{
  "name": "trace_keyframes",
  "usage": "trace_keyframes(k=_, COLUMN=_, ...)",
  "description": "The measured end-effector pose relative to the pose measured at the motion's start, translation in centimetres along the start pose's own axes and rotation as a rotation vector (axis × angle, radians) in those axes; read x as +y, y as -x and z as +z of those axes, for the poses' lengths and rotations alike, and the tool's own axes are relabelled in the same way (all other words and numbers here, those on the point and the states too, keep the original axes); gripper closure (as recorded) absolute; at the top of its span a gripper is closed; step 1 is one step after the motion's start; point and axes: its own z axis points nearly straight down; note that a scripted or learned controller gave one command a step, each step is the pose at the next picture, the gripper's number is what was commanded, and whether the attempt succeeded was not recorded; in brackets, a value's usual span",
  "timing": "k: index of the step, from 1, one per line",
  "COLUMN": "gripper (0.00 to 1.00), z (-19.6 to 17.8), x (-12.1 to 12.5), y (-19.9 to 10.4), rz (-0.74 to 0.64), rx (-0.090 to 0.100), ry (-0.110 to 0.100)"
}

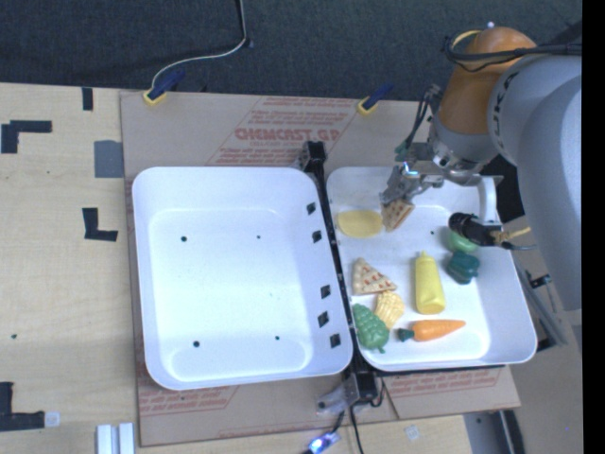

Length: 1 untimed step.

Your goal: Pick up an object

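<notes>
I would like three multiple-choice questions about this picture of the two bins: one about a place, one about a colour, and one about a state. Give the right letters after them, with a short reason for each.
1. Where do the toy foods lie?
A. in the left bin
B. in the right bin
C. on the cardboard

2. What colour is the carrot?
A. orange
B. blue
C. white

3. Where is the claw?
A. over the left bin
B. above the bench outside both bins
C. low in the right bin, at a tan wedge piece

Answers:
1 B: the right bin holds them all, such as the yellow bottle and the broccoli.
2 A: the carrot is orange with a green end.
3 C: the claw is at the tan wedge piece, beside the pale yellow oval piece.
</notes>
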Motion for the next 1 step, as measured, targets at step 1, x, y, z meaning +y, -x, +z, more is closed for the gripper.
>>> trace_keyframes(k=1, gripper=1.0, z=0.84, x=-9.84, y=0.07, rz=0.005, rx=0.001, ry=-0.008)
